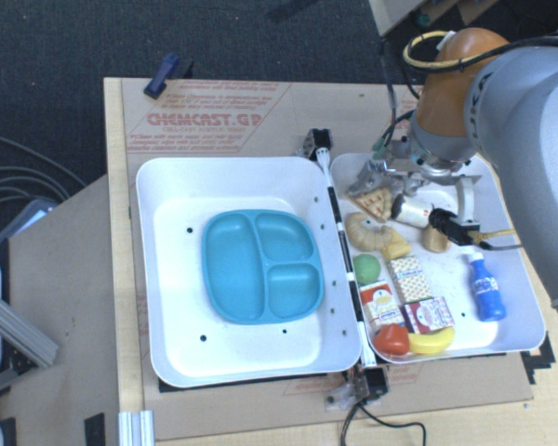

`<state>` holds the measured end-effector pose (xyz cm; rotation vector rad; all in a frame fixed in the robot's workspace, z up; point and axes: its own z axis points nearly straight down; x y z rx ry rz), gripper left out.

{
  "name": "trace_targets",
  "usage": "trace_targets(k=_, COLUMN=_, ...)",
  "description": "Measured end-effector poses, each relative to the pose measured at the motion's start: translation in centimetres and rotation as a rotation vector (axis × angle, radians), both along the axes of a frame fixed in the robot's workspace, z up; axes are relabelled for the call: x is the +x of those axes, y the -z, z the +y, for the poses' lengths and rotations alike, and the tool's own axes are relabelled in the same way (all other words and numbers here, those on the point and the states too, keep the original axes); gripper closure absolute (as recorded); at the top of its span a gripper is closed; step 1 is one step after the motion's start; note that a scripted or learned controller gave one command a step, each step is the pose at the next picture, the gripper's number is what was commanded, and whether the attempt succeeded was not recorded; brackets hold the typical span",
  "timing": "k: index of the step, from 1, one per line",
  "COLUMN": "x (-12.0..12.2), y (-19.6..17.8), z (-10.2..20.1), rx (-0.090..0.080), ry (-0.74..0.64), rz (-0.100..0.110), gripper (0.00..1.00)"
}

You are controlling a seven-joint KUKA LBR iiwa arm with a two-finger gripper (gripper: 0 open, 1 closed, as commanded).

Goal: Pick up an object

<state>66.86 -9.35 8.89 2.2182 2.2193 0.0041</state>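
Your gripper [411, 198] hangs low over the right bin [519, 328], just above the cracker [372, 203] at its far end; finger spread I cannot tell

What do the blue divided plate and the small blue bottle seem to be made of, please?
The divided plate looks like moulded plastic: uniform light blue with a matte, soft sheen and rounded compartments. The bottle looks like glossier blue plastic with a white cap, though it is too small to be sure.

Blue plate [260, 266] lies in left bin [167, 189]; right bin [525, 319] holds toy food.
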Motion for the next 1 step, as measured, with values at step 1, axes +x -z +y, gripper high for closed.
trace_targets(k=1, x=-0.01, y=0.01, z=0.08, rx=-0.001, ry=0.001, rz=0.0, gripper=0.0)
